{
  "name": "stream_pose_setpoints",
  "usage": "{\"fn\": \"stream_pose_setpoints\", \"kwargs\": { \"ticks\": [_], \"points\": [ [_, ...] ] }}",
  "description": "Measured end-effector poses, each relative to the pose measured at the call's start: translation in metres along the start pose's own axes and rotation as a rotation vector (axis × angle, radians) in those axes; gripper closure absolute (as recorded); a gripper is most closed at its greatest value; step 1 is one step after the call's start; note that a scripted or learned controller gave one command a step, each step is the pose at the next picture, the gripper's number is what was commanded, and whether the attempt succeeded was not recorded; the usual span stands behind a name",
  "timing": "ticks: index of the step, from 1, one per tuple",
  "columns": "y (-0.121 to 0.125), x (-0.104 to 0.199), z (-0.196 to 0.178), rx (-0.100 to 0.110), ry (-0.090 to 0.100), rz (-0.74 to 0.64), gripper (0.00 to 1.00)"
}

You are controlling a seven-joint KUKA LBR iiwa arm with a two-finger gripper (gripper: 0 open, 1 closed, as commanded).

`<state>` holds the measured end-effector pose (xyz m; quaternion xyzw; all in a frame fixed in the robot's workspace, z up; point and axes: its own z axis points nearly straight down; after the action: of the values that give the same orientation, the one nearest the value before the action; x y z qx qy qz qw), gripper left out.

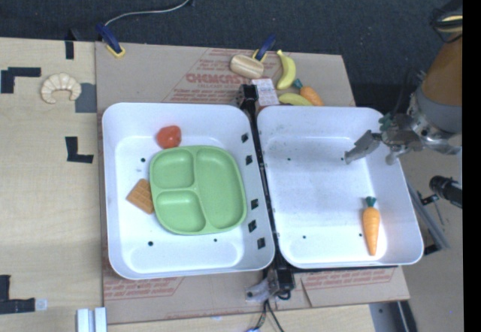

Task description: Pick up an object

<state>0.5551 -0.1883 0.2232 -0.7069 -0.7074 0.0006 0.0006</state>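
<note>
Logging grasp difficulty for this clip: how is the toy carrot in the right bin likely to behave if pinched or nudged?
The carrot looks like moulded plastic, so probably stiff and light. Its tapered, rounded body may roll or pivot on the smooth floor of the right bin if pushed. Lying near the bin's wall, it could slip against it when pinched.

Red "CHEMCAS…" lettering on the cardboard sheet (197, 84) behind the bins, rest of print illegible

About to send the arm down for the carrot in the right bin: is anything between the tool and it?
Nothing visible. The carrot lies alone on the right bin floor near its right wall, with the tool above and only bare bin floor between them.
</note>
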Motion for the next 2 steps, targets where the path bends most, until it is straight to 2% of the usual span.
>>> {"fn": "stream_pose_setpoints", "kwargs": {
  "ticks": [1,2],
  "points": [
    [0.01,-0.036,0.027,0.0,-0.002,0.001,0.0],
    [0.001,-0.031,0.044,0.0,-0.001,0.0,0.0]
  ]
}}
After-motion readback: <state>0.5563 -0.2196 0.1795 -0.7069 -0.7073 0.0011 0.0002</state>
